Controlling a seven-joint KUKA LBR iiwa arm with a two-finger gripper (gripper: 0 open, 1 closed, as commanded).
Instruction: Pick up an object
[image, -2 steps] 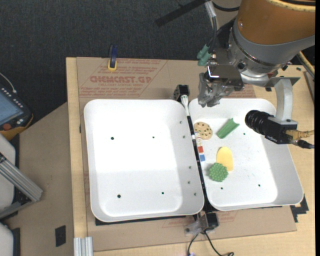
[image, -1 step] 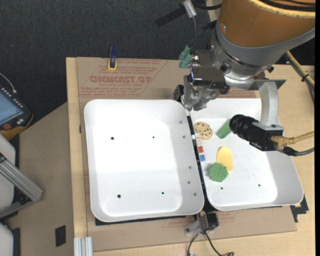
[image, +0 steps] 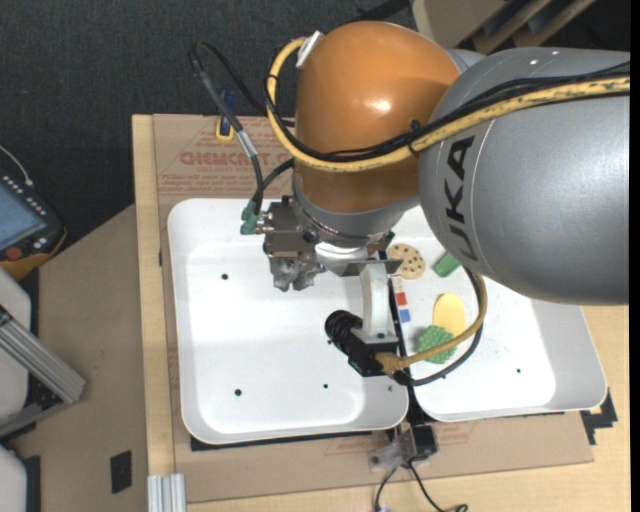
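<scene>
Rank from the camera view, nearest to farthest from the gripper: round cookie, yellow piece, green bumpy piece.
Gripper hangs over the left bin.
1. Round cookie, right bin's upper left, nearest.
2. Yellow piece, below and right of the cookie.
3. Green bumpy piece, just under the yellow piece; too close to call between them.

Grey arm (image: 540, 150) with orange band over left bin (image: 230, 340), yellow piece (image: 450, 312), green piece (image: 435, 343), spotted disc (image: 405, 260) in right bin (image: 540, 380)
</scene>
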